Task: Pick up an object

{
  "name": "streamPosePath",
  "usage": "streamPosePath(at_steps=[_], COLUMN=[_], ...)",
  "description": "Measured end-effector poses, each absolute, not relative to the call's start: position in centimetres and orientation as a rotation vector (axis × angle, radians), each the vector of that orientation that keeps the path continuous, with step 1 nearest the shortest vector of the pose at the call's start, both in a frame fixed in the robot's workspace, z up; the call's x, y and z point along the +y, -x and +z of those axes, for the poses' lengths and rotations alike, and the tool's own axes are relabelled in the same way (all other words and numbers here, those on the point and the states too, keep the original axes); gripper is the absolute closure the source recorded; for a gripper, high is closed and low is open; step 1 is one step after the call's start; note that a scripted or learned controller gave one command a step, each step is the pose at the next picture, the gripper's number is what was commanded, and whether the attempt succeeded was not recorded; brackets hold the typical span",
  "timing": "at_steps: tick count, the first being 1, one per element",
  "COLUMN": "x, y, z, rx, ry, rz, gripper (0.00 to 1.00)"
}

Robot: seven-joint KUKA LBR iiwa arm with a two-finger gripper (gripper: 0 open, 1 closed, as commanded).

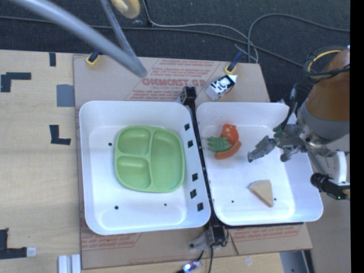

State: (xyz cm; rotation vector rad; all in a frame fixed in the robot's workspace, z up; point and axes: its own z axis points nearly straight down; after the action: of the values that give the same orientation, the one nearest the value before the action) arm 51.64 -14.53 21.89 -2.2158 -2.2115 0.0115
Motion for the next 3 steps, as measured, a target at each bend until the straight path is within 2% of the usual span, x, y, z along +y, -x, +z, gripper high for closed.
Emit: streamPosePath(at_steps=[1, 2, 3], x=[-14.5, -14.8, -13.9], y=[-51.9, -52.5, -51.8], z=[22.4, 17.7, 11.9], rx=[-2.222, -2.219, -2.218], ry=[2.219, 2.218, 2.215], rz=[0.001, 0.007, 0.007], gripper=[0.0, 0.0, 0.0])
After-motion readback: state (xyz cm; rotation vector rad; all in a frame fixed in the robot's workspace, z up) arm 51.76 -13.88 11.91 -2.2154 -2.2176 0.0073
